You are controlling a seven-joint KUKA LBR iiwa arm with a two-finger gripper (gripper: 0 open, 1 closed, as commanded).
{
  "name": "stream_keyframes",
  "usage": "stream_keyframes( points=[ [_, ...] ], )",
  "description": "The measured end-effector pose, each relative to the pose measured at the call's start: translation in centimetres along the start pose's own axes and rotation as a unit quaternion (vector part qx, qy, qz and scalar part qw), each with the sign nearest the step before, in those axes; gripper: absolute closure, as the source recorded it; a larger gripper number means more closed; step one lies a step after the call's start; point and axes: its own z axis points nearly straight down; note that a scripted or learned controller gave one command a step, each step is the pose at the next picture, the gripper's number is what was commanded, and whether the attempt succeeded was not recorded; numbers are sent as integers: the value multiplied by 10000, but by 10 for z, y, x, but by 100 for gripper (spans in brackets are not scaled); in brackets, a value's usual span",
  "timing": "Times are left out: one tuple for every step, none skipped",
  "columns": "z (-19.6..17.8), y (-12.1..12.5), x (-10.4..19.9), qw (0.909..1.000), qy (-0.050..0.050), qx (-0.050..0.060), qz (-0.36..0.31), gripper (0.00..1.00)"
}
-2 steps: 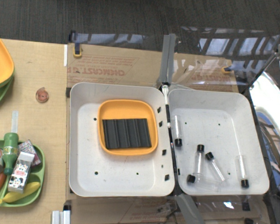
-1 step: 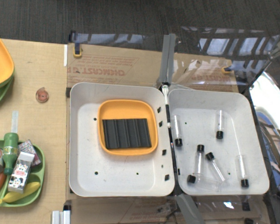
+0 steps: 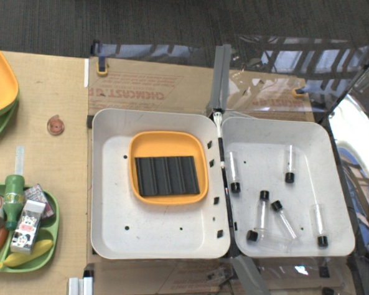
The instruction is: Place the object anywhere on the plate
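A dark grey ribbed rectangular slab (image 3: 167, 176) lies flat on the orange rounded-square plastic plate (image 3: 170, 144), which sits in the upper middle of the left shallow white bin (image 3: 105, 226). How the jaws stand cannot be told here, nor where the slab lies relative to them. The right shallow white bin (image 3: 338, 237) holds several clear plastic tubes with black caps (image 3: 263, 214), scattered and apart. On the pale wooden desk (image 3: 44, 91) at far left rests a green tray of toy food (image 3: 17, 227).
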Motion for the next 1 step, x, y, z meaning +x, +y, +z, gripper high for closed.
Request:
stream_keyframes(
  points=[
    [71,-1,1,9757,-6,-10,-2193,0]
  ],
)
